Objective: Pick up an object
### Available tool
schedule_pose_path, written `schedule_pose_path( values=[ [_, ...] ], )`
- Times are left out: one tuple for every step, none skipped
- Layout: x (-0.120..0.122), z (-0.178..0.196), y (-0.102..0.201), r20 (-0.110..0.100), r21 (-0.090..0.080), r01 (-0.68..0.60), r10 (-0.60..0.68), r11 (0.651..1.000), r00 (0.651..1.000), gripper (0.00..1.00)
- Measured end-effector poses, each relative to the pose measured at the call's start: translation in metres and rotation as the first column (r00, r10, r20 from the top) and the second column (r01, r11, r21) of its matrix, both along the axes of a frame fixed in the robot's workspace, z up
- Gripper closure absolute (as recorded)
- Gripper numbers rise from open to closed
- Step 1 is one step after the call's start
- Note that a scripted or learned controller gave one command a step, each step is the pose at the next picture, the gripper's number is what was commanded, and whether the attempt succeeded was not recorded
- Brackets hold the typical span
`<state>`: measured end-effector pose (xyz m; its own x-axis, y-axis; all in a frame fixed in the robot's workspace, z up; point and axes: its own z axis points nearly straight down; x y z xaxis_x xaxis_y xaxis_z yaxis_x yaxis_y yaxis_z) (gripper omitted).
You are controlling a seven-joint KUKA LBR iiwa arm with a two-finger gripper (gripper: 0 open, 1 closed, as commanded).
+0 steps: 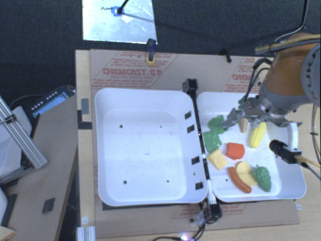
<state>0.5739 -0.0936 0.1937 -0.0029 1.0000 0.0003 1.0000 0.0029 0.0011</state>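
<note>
Camera view counts two white bins: the left bin [145, 149] and the right bin [291, 185], which holds eight toy foods [235, 150]. Above these hovers the hand [239, 117]; its grip cannot be told.

A: What's cut off?
B: The arm [296, 72], by the frame's right edge.
A: Anything hidden?
B: It covers the right bin [281, 194]'s upper right corner.

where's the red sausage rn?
The red sausage lies in the right bin, near its front edge, beside the yellow piece and left of the green grape bunch.
</note>
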Motion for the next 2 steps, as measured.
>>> schedule_pose_path(
  values=[
    [-0.032, -0.115, -0.041, -0.008, 0.000, 0.007, -0.007, 1.000, 1.000, 0.00],
    [-0.081, -0.110, -0.055, -0.004, -0.001, 0.005, -0.005, 1.000, 1.000, 0.00]
  ],
)
